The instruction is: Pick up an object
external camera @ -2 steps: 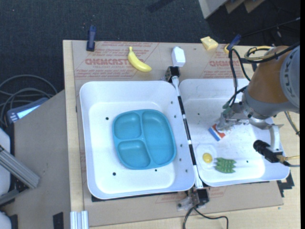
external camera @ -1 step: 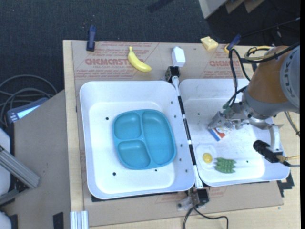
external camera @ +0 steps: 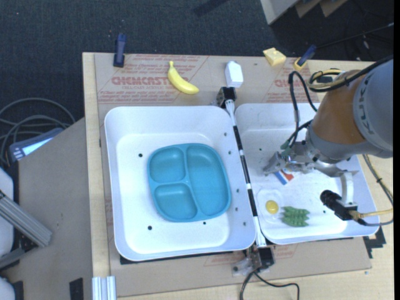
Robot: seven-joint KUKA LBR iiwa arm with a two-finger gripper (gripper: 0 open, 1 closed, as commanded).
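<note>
A robotics laboratory is indicated: a plywood worktop [external camera: 144, 80] stamped with red lettering is set on dark carpet [external camera: 94, 11], two white bins [external camera: 125, 130] are clamped side by side, loose cables [external camera: 25, 114] are trailed over the floor, and a grey-and-orange arm [external camera: 350, 114] is mounted alongside.

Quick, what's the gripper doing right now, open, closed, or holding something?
Gripper: cannot be told; low in the right bin, just above a small red and blue object.

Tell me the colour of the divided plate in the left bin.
The plate is light blue, plain, seen clearly in the camera view.
</note>
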